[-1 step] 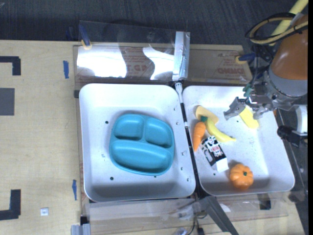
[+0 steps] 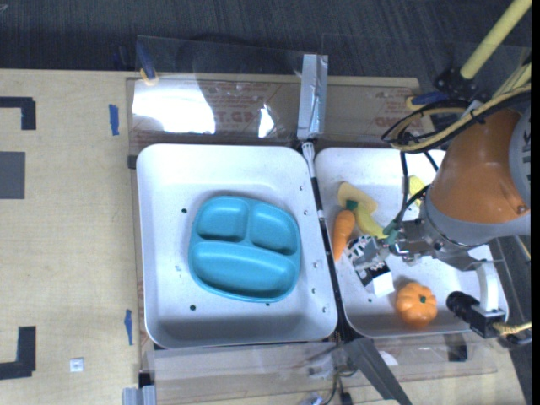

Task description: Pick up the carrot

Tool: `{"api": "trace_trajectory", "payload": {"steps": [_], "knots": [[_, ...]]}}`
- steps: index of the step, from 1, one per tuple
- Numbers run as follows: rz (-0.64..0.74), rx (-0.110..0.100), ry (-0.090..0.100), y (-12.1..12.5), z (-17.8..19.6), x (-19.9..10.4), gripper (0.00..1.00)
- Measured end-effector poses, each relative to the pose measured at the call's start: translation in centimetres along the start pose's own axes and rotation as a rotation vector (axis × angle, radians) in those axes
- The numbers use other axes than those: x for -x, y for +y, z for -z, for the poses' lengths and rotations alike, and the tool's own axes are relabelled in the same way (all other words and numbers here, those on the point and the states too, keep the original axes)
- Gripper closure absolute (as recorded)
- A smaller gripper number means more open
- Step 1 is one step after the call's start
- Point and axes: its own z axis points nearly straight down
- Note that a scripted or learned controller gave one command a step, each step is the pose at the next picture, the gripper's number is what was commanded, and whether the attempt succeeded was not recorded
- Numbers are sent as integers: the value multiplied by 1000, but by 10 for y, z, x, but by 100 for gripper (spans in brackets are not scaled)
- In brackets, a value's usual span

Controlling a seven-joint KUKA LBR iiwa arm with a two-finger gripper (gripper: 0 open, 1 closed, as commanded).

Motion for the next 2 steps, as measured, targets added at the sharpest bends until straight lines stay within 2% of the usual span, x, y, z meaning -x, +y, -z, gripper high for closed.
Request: {"api": "trace_trajectory", "payload": {"steps": [1,2], "knots": [[96,12,-1,1,-95,44,0],[-174,12,0,-1,-95,65,0]]}}
